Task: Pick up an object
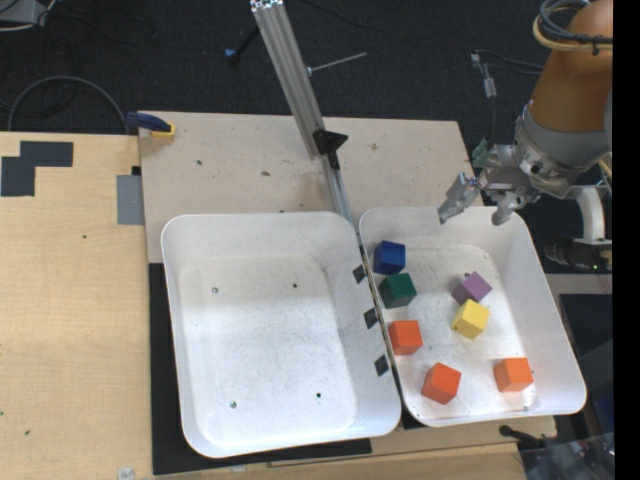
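red block (441, 381) sits up front in the right bin (556, 318) | pincer (480, 205) hovers over the far rim, spread apart, empty | nothing picked yet, whole grab left

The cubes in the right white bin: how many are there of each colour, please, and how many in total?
Orange cubes: 3
Blue cube: 1
Dark green cube: 1
Purple cube: 1
Yellow cube: 1
Total: 7, all in the right white bin.
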`<control>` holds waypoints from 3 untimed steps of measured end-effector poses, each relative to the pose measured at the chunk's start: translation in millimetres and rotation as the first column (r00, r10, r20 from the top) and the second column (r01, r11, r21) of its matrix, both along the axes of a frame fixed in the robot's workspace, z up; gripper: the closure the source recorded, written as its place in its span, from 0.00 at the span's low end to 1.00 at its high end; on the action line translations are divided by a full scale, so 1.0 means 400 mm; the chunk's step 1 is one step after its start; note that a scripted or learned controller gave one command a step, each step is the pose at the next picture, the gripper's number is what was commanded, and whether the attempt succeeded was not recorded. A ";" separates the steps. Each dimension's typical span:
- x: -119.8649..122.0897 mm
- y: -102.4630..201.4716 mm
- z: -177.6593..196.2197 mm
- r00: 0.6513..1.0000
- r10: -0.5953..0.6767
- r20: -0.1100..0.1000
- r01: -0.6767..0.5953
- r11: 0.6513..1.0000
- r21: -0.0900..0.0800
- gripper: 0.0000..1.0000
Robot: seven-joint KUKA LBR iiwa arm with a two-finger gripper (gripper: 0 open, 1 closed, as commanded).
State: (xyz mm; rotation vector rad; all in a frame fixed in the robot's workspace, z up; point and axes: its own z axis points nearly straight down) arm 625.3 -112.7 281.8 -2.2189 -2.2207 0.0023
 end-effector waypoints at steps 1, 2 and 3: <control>-0.093 -0.084 -0.183 1.000 -0.004 0.000 0.004 1.000 0.000 0.00; -0.080 -0.085 -0.175 1.000 -0.002 0.002 0.002 1.000 -0.001 0.00; 0.099 0.012 -0.267 1.000 0.004 0.002 -0.004 1.000 0.001 0.00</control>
